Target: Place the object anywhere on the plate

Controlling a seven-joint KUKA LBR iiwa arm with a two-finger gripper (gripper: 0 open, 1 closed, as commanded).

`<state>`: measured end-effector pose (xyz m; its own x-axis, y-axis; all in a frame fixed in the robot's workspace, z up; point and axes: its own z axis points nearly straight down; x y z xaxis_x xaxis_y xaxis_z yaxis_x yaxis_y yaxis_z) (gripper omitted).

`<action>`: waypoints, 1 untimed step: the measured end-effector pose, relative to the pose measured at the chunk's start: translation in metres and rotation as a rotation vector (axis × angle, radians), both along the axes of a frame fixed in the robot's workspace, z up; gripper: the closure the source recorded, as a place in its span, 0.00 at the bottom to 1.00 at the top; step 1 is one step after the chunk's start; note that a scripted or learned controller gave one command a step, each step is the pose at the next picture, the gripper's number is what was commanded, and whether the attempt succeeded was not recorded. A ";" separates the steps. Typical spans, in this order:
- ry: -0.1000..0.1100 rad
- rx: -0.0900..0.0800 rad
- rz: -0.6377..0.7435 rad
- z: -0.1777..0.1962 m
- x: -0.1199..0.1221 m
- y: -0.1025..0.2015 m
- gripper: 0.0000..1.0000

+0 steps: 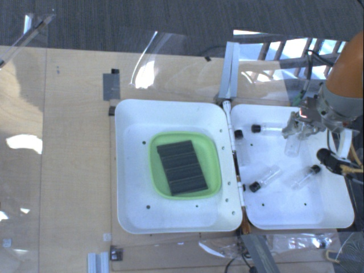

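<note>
Item: clear vials with black caps, four counted, all in the right bin [341,218] at the right of the frame. One vial [265,129] lay near the bin's upper left, cap to the left; a second vial [263,180] lay at lower centre, slanted, cap toward the lower left; a third vial [305,176] lay to its right, cap toward the upper right; a fourth vial [292,146] stood or hung directly beneath the gripper [300,127] in the bin's upper right. Whether that one was between the fingers or merely below them could not be told, and the pincer's state, open or closed, could not be told either. A loose black cap [238,133], one counted, sat near the bin's left wall. Destination: one green plate [212,178], square with rounded corners, in the middle of the left bin [170,110], carrying one dark ribbed rectangular pad [181,167] laid at a slight slant. No vial lay on the plate. Progress, judged: early; nothing delivered, and pickup unconfirmed. Remaining: a secure grasp on one vial, carriage leftward across the divider between the bins, release onto the plate. Arm [347,75]: one, grey with orange band, entering at the upper right edge. Bins: two, side by side on a pale wood bench [57,152].
</note>
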<state>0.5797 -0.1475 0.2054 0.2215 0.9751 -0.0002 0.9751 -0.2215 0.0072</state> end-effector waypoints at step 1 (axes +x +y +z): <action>0.000 0.000 0.000 0.000 0.000 0.000 0.00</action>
